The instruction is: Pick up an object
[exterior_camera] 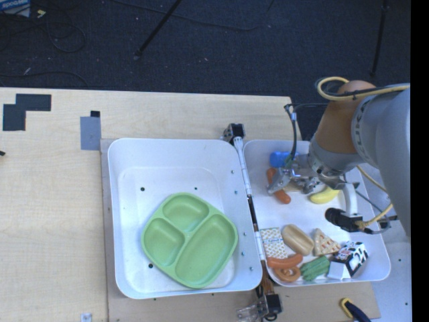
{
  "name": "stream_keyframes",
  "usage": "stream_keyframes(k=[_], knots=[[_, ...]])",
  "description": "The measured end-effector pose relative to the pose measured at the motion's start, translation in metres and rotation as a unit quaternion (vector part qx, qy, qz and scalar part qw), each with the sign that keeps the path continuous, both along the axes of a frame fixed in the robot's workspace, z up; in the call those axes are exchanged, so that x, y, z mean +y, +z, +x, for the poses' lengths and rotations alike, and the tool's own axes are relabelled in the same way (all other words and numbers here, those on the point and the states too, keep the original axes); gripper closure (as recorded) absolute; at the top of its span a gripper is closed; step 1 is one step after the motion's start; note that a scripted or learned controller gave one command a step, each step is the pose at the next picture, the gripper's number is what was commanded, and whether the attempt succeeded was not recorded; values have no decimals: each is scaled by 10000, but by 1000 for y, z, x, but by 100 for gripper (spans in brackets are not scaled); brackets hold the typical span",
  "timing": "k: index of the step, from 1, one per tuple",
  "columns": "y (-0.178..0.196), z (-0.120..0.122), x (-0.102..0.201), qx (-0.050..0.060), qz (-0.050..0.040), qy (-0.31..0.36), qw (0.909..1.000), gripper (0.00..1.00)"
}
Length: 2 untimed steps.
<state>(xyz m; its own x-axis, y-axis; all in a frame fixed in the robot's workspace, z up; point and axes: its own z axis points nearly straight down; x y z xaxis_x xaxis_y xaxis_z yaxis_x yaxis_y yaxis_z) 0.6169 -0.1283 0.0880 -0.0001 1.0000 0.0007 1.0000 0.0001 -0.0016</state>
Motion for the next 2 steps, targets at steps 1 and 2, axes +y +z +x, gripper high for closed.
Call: stream_keyframes(k=[1, 2], knots=[[11, 0, 0, 5, 9, 10, 10000, 100], [105, 3, 28, 2, -3, 8, 10000, 100]])
